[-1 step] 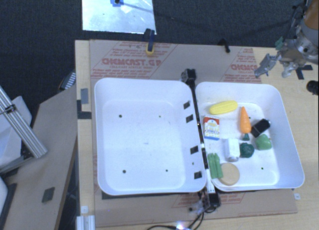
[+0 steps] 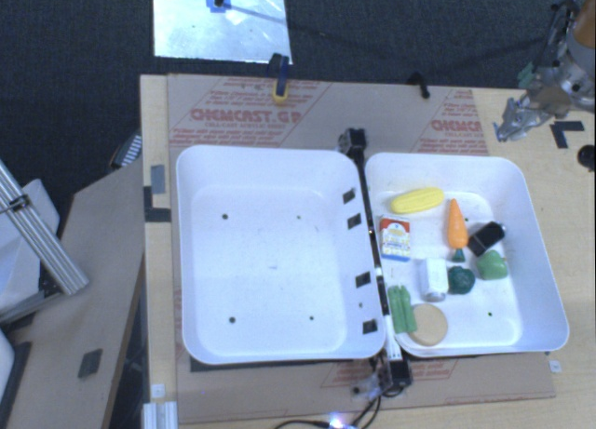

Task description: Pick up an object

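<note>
Eight or so things lie packed in the right bin (image 2: 535, 232), and that crowding is my chief worry. I take the carton (image 2: 396, 238) by the divider as my mark. Nearest the camera, below the carton, sit the tan disc (image 2: 429, 323) and the green stalk (image 2: 400, 309), touching; a grab at either may drag the other or slide off the flat disc. Just beside the carton's lower right stands the white cup (image 2: 433, 278), with the dark green lump (image 2: 461, 279) against it; my fingers may straddle both and close on neither. Right of the carton, the carrot (image 2: 455, 223), black block (image 2: 485, 236) and green pepper (image 2: 494, 266) bunch together, so a descent there could knock one aside. Above the carton lies the corn (image 2: 416, 200), a little apart from the rest and, I judge, the safest pick, though its round skin could roll out of a pinch. The carton itself lies flat near the wall, hard to get under. Farthest off, well beyond the bin's far right corner, my gripper (image 2: 518, 124) hangs over the bench, holding nothing; whether it is spread or closed I cannot tell.
</note>
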Robot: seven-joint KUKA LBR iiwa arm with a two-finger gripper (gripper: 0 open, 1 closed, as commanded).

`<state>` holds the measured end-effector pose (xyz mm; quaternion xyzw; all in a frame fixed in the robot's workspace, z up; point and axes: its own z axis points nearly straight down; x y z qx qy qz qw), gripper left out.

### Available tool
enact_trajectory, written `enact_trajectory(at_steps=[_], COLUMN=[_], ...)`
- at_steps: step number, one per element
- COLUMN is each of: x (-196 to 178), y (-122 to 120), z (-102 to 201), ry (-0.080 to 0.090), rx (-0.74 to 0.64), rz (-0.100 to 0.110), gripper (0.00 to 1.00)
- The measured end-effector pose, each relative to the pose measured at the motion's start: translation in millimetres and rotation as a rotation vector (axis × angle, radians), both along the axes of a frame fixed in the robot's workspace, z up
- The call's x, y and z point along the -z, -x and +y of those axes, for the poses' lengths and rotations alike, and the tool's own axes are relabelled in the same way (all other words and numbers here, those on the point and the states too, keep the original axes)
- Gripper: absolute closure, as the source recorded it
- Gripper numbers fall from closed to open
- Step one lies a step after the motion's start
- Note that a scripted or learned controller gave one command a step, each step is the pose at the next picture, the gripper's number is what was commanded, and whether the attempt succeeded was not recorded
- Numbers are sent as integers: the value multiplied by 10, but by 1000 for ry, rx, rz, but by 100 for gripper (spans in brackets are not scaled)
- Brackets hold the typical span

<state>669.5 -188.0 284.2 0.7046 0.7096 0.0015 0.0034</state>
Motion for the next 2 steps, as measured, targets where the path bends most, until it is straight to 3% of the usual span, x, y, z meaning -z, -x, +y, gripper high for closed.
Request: enact_trajectory(at_steps=[1,2], x=[-1920,-1542], y=[574,1320], z=[445,715], ry=[1,-4], rx=[-1,1], rz=[-16,8], gripper=[100,100])
